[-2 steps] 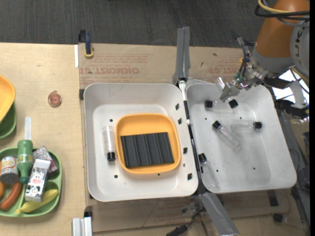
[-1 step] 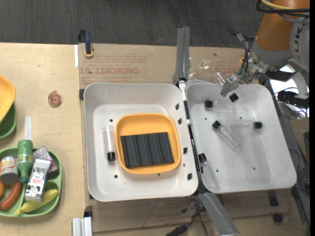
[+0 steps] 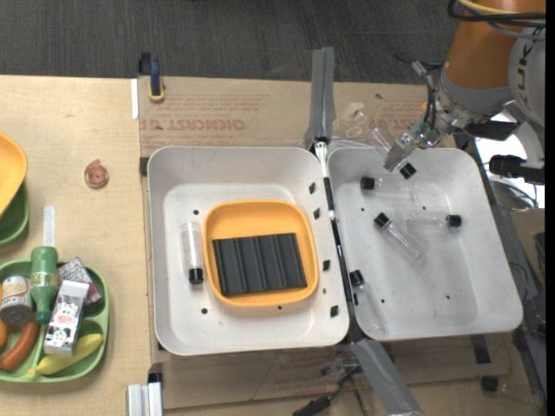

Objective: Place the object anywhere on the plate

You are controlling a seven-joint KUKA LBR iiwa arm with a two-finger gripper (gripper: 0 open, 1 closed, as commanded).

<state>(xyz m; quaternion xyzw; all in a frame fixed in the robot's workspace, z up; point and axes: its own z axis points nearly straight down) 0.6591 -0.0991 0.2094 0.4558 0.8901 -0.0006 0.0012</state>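
Orange plate (image 3: 260, 222) sits in the left bin (image 3: 165, 258) w/ a dark ribbed slab (image 3: 260, 263) already on it and one clear vial (image 3: 190, 250) lying just beside its left rim, so I'd guess that vial missed or was never placed. Right bin (image 3: 486, 302) holds approx. three more clear black-capped vials (image 3: 397, 234), the objs to move, all apart from the plate. My gripper (image 3: 404, 156) hangs over that bin's top edge w/ a vial seemingly clamped between its fingers, probably mid-carry toward the plate.
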